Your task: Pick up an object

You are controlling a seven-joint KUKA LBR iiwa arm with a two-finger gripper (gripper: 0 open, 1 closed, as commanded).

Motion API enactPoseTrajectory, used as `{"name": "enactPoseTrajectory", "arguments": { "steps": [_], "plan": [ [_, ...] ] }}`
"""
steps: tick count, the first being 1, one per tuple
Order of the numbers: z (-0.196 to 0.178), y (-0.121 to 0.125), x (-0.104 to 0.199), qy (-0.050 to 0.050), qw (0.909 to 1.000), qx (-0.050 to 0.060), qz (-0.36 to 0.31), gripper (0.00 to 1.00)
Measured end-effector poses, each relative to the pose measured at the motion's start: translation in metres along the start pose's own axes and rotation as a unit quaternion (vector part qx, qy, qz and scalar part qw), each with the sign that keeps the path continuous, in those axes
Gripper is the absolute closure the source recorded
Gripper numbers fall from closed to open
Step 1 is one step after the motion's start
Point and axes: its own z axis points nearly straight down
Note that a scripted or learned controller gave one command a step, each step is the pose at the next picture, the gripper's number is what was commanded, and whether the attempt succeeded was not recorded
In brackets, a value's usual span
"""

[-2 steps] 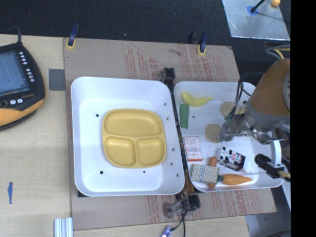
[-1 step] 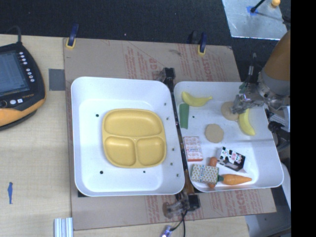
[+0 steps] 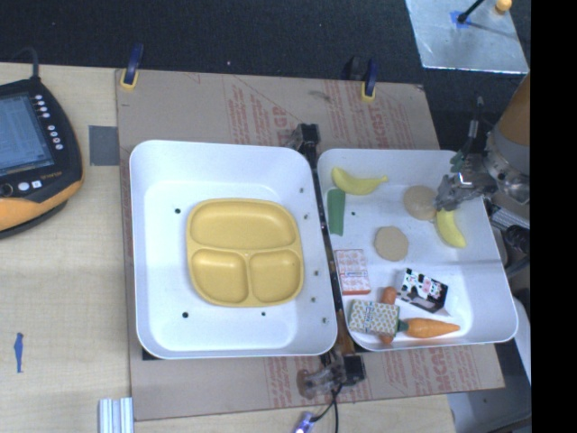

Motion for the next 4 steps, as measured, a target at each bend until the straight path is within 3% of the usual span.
{"name": "enactPoseTrajectory", "arguments": {
  "steps": [1, 2, 3, 4],
  "plan": [
    [0.058, -0.022, 0.000, 0.000, 1.0000, 0.001, -0.001, 0.00],
    [0.003, 0.049, 0.000, -0.001, 1.0000, -0.001, 0.000, 0.00],
    [-0.007, 0.049, -0.001, -0.001, 1.0000, -0.001, -0.002, 1.00],
    [0.032, -0.009, 0.000, -0.001, 1.0000, 0.001, -0.001, 1.00]
  ]
}}
